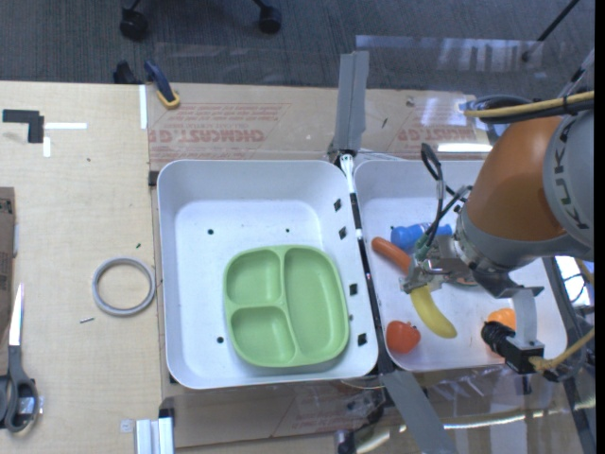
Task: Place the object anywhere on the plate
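Banana (pixel 432 312) looks like the thing it's going for, lying in the right bin (pixel 397 180) on a slant with its top end tucked right under the hand (pixel 425 270). The arm (pixel 515 192) leans in over that bin, its big orange band covering a good chunk of it, probably because it has to come down from above to reach anything in a shallow tray. Honestly I can't tell how wide the hand is spread or whether it has any real hold on the banana: the metal bits at the wrist blur into the fruit's tip, so touching or just above, no idea.

Other stuff around the banana: a carrot (pixel 389 251) just up and left of it, something blue (pixel 409 235) beyond the carrot, a tomato (pixel 403 336) near the banana's lower end by the bin's front corner, and an orange thing (pixel 502 320) off to its other side, half hidden by a black bracket.

Green plate (pixel 284 305) with three compartments sits in the left bin (pixel 189 197), well apart from the banana with both bin walls in between. So nothing's delivered yet, I'd say; next comes a clean lift high enough to clear those walls, and a curved, smooth banana could easily slip out
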`<state>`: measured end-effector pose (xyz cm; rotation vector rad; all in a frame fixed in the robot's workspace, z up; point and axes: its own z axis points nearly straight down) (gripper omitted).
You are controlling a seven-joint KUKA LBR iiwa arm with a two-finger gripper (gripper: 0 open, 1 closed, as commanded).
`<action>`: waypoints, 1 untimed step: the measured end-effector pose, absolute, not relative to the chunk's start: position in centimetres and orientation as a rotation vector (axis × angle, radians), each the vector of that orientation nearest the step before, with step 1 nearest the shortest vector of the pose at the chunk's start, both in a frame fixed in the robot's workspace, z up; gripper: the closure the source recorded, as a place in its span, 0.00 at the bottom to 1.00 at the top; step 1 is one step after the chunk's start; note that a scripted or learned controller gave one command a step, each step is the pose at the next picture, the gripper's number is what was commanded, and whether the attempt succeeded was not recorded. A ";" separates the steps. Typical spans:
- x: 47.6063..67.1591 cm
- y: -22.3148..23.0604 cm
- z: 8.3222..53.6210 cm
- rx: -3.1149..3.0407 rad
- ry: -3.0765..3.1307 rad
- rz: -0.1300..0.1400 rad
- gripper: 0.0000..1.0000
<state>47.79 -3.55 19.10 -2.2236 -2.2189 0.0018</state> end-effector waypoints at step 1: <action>47.8 5.3 20.5 -2.220 -2.221 0.004 1.00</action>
